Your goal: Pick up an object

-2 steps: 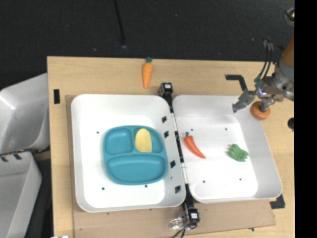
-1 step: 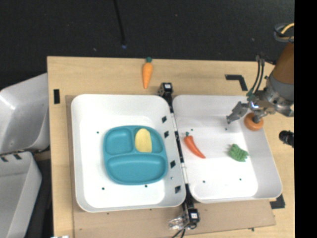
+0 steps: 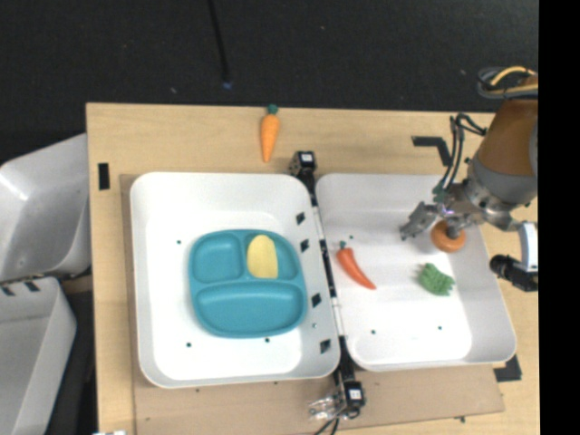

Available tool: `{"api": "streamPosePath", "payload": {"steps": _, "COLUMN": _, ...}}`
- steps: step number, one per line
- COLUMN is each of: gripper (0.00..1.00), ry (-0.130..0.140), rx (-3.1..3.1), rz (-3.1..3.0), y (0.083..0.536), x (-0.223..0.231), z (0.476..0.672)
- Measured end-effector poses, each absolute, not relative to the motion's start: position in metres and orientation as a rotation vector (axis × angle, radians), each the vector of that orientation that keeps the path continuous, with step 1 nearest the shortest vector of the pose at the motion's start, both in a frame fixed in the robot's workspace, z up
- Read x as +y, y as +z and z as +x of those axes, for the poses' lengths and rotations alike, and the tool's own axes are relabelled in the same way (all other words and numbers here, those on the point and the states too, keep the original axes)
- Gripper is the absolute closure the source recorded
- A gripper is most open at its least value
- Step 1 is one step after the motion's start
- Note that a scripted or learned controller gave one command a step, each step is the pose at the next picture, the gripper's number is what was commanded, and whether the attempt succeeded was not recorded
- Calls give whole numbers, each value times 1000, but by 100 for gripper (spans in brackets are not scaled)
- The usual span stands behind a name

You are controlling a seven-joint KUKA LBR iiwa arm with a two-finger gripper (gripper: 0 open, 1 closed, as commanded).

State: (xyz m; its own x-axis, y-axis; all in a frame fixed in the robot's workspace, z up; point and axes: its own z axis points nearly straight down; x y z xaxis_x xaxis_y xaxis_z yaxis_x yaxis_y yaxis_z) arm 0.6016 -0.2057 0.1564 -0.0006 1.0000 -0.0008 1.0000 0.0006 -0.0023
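Note:
My gripper (image 3: 437, 232) hangs low over the back right part of the right bin (image 3: 390, 333), and it looks open. One grey finger (image 3: 415, 224) splays out to the left. A small round orange object (image 3: 449, 237) lies on the bin floor just right of that finger, partly under the wrist and apart from the finger's tip. A red-orange carrot-like piece (image 3: 355, 268) lies at the bin's left side. A green leafy piece (image 3: 437, 279) rests in front of the gripper. Nothing is lifted.
The left bin (image 3: 154, 333) holds a blue divided plate (image 3: 213, 306) with a yellow item (image 3: 263, 257) in its upper right compartment. An orange carrot (image 3: 269, 134) lies on the bench behind the bins. Black clips (image 3: 304, 163) join the bins along the middle.

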Motion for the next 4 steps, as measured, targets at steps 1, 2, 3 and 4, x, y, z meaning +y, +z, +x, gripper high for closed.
{"api": "streamPosePath", "payload": {"steps": 1, "gripper": 0, "ry": 2, "rx": -2221, "rz": -2224, "y": 105, "x": -206, "z": 602}}
{"api": "streamPosePath", "payload": {"steps": 2, "gripper": 100, "ry": -3, "rx": -2226, "rz": -2232, "y": 121, "x": -209, "z": 604}}
{"api": "streamPosePath", "payload": {"steps": 3, "gripper": 100, "ry": -4, "rx": -2227, "rz": -2224, "y": 166, "x": -207, "z": 602}}
{"api": "streamPosePath", "payload": {"steps": 4, "gripper": 100, "ry": -5, "rx": -2230, "rz": -2225, "y": 231, "x": -212, "z": 605}}
